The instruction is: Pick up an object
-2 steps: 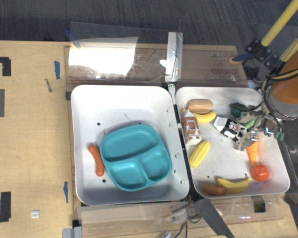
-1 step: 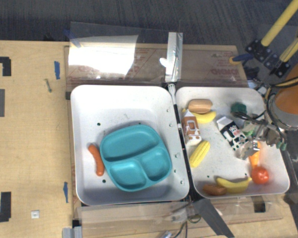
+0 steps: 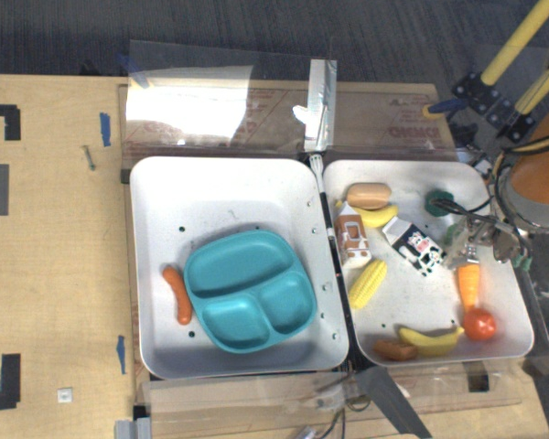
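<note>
Orange plastic carrot (image 3: 469,284) lies in right white bin (image 3: 522,337) directly below metal gripper (image 3: 473,248) | finger state cannot be told | red tomato (image 3: 479,324) just below carrot | yellow banana (image 3: 430,337) nearby

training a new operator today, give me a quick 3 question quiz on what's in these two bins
1. True or false: the teal divided plate lies in the left bin.
2. What lies just left of the plate? A) banana B) hot dog C) tomato
3. Fill in: in the right bin, the tomato sits just below the ____.

Key: 1 true; 2 B, the hot dog; 3 carrot.
</note>
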Controlling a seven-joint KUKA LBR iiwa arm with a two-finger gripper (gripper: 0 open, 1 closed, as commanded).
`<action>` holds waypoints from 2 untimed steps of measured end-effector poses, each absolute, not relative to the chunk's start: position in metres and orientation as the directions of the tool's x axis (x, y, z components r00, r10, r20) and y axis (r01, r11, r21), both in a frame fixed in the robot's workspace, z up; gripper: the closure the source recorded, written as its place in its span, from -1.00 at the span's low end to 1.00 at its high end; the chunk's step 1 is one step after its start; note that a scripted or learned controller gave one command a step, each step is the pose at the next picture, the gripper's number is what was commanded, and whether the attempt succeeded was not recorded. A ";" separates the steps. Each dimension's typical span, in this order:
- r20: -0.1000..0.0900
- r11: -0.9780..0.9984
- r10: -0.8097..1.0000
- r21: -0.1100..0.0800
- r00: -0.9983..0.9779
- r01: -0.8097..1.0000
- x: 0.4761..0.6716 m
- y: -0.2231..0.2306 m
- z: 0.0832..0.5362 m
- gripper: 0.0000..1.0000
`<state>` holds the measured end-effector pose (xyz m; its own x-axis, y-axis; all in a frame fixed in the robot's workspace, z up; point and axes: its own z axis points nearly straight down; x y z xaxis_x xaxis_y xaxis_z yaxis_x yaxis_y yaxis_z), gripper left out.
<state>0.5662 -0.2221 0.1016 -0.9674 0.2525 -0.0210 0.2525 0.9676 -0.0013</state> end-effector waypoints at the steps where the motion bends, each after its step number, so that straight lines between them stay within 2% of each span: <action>1: -0.017 0.948 0.319 0.000 -0.948 0.319 0.594 -0.223 0.191 1.00; 2: -0.004 0.962 -0.274 0.001 -0.962 -0.274 0.590 -0.212 0.142 1.00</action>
<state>0.5899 -0.2123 0.1424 -0.9618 -0.2736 -0.0038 -0.2736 0.9618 0.0006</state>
